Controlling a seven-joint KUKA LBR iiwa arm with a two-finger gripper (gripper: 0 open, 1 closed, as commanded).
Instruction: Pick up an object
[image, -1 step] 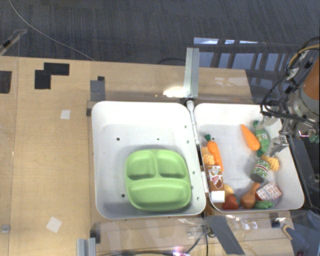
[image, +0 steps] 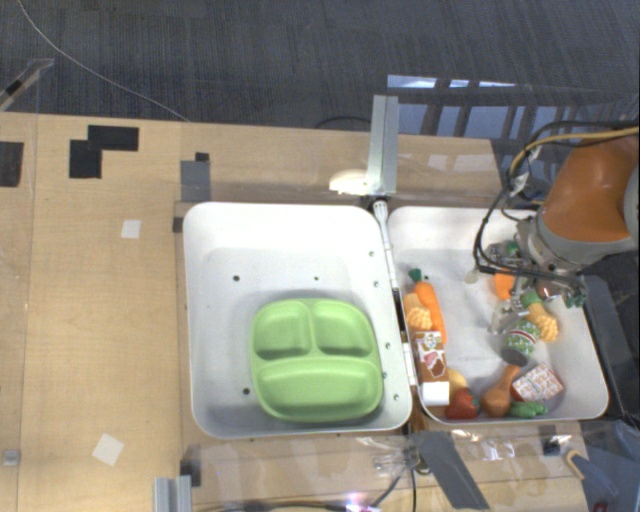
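Along the near edge of the right bin (image: 598, 392) lie a small patterned carton (image: 538, 382), an orange drumstick-like toy (image: 500, 392) and a red piece (image: 461, 404). Up the bin's left wall run a boxed toy (image: 431, 353), a waffle-like piece (image: 421, 317) and a carrot (image: 426, 294). My claw (image: 518, 326) hangs low over the toys at the right of this bin, beside a yellow corn-like toy (image: 543, 322); whether my fingers are spread or closed, I cannot tell. In the left bin (image: 210, 290) sits a green divided plate (image: 316, 358).

Green tray (image: 317, 361), left bin (image: 215, 240), toy food (image: 428, 320)
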